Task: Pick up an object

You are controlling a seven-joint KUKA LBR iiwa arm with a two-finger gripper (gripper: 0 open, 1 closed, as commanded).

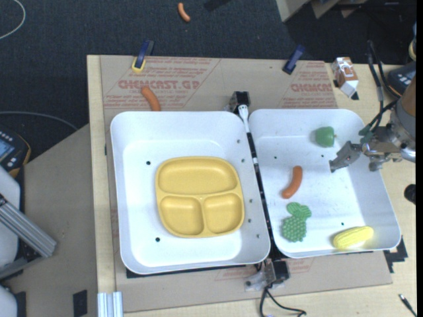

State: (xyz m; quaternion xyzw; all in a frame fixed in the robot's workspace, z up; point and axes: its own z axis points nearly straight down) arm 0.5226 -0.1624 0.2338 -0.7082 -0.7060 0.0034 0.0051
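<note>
The right bin [370,197] holds a green pepper [324,136] at the back, an orange sausage [292,181] in the middle, a green bumpy vegetable [295,222] near the front and a yellow corn cob [352,237] in the front right corner. My gripper [355,164] hovers over the bin's right side, just right of and slightly nearer than the pepper. Its fingers are spread open with nothing between them. The left fingertip [336,165] points toward the bin's middle.
The left bin [129,177] holds a yellow three-compartment plate [198,195]. A second orange sausage [151,98] lies on the cardboard behind the left bin. Clamps [139,59] hold the cardboard's back edge. A small box [345,76] sits at the back right.
</note>
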